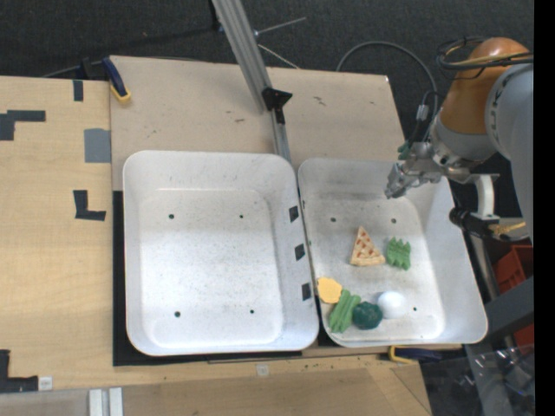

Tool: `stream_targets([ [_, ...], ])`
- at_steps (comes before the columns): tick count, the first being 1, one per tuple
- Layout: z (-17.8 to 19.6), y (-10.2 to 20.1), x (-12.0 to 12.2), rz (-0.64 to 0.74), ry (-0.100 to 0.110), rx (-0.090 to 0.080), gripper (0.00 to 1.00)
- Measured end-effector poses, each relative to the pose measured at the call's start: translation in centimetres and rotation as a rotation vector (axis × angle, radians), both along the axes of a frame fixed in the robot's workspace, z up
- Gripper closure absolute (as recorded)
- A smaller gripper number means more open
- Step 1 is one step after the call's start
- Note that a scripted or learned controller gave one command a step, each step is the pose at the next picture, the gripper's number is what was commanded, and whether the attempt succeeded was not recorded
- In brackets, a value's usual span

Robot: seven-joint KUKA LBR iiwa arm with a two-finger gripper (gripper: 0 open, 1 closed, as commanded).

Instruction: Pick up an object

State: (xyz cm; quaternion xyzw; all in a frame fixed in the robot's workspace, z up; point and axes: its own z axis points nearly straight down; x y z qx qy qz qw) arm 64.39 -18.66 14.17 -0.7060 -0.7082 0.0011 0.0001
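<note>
Yellow-orange pizza wedge (366, 248) — flat, beside green leafy toy (398, 253).

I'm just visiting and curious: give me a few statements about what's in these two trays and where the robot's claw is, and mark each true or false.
1. All the small items lie in the right bin. True.
2. The gripper hangs over the left bin. False: it is over the right bin's far part.
3. A pizza-slice toy lies beside a green leafy piece. True.
4. The white ball sits at the far edge. False: it is near the front edge, by a dark green lump.
5. The gripper holds the pizza slice. False: the slice lies on the bin floor, apart.
</note>
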Motion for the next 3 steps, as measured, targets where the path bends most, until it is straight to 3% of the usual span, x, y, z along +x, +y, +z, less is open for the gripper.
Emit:
stream_targets([
  [2, 11.5, -0.5, 0.6, -0.001, -0.007, 0.0, 1.0],
  [3, 10.5, 4.0, 1.0, 0.002, 0.0, 0.002, 1.0],
])
